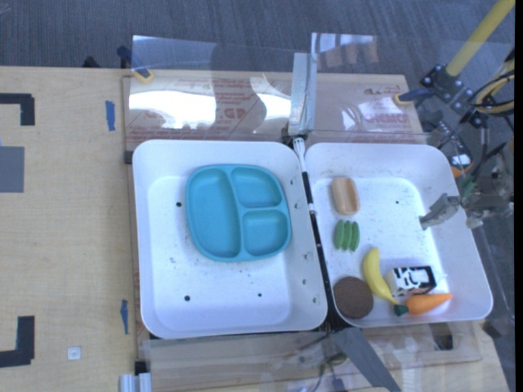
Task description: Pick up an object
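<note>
The right bin point(409, 166) holds several toy foods. A tan bun point(345, 195) lies near its left wall, with a green pea pod point(346, 235) just below it. Toward the front lie a yellow banana point(375, 273), a brown round patty point(353, 296), a black-and-white box point(413, 278) and an orange carrot point(427, 303). My gripper point(439, 211) hangs over the bin's right side, above bare floor and apart from every item. Nothing is seen in its grasp.
The left bin point(155, 243) bears a teal divided plate point(238, 211). Clear plastic sheets stand behind both bins. Cables and a yellow pole point(482, 27) crowd the upper right beside the arm.
</note>
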